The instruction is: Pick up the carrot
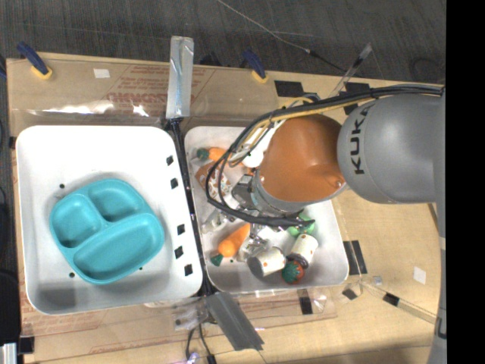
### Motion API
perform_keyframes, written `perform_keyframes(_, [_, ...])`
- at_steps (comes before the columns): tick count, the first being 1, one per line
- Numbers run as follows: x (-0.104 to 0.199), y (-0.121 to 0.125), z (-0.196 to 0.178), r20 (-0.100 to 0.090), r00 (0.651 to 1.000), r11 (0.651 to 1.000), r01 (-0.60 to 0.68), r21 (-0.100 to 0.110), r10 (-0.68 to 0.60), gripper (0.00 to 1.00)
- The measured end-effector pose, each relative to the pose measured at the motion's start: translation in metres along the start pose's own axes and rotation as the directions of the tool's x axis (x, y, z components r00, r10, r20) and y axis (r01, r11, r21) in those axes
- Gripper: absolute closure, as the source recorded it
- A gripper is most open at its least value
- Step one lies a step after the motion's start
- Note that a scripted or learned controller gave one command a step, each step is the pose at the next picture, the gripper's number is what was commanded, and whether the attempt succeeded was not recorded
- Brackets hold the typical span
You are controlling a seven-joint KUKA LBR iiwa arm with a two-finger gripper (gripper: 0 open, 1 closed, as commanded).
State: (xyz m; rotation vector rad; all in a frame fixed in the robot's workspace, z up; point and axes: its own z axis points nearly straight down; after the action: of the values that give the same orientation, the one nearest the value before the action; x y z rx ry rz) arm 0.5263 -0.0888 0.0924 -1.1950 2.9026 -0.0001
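Observation:
A small orange carrot with a green stem end lies in the right bin, near its front left. A second orange carrot-like piece sits at the bin's back left corner. The arm's orange wrist band hangs over the middle of the bin. Below it, the gripper reaches down just right of the front carrot, among cables and toys. The wrist and cables hide most of the gripper. Nothing can be seen held in it.
The right bin also holds a white cylinder, a red and green toy, a white cup-like piece and a green item. A teal divided plate lies in the left bin.

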Motion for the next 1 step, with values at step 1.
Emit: perform_keyframes(1, [0.0250,0.0051,0.0011,-0.003,0.972,0.972,0.236,-0.005,-0.236,0.00])
